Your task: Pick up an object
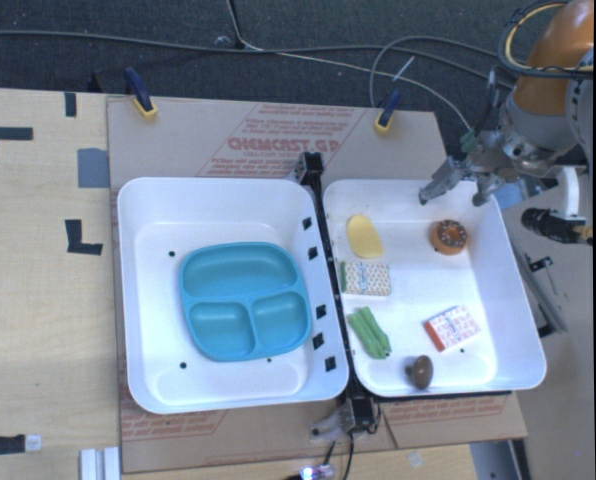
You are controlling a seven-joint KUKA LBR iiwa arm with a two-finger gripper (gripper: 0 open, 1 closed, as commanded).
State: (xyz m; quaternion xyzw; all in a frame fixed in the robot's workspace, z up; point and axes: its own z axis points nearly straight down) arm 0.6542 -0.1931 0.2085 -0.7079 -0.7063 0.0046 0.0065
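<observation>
My gripper (pixel 457 187) hangs with its fingers spread wide and nothing between them over the far edge of the right bin (pixel 513 298), just beside the round donut (pixel 448 236), while the green object (pixel 370 332) lies lengthwise from far-left to near-right.

Bench (pixel 38 298) bearing two white bins (pixel 143 268)
</observation>
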